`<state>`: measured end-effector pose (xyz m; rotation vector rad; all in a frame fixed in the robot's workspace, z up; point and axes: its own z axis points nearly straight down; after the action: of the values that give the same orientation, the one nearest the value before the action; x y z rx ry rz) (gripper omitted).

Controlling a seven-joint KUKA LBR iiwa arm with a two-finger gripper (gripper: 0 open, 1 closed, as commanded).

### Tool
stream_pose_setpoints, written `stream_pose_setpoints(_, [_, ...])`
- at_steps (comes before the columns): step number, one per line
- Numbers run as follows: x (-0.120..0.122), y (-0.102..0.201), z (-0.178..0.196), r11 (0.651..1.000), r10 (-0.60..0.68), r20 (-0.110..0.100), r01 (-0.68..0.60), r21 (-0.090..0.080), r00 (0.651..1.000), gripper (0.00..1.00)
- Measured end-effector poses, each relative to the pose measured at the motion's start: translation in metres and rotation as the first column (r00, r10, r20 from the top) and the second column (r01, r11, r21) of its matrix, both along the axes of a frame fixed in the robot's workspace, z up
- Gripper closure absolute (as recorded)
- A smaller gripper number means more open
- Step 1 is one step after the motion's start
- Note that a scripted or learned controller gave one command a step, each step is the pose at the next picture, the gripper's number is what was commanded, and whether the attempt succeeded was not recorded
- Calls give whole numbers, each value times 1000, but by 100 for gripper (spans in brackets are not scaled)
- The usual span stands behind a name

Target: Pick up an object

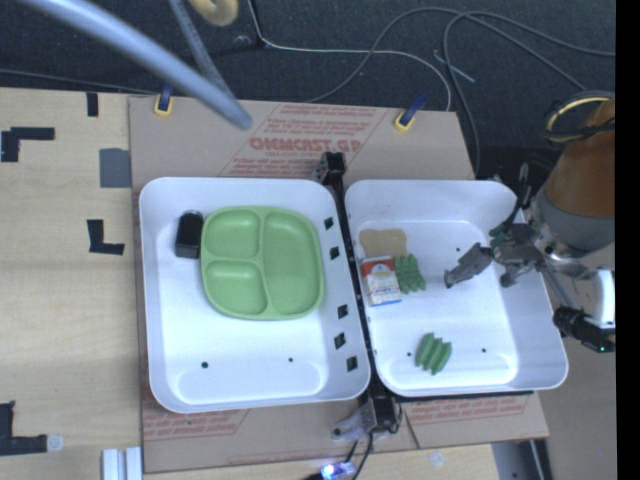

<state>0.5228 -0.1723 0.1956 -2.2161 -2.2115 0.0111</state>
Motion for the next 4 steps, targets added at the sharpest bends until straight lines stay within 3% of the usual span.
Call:
stream_pose_setpoints(1, [3,0,5,1000,3,11,-3,-2,1000,0])
stream_pose_setpoints(3, [5,-7,-98,1000,2,5,-2,-2,1000,0])
stream_pose_setpoints(4, [6,-7,-110,1000,3,13,-3,-4,1000,0])
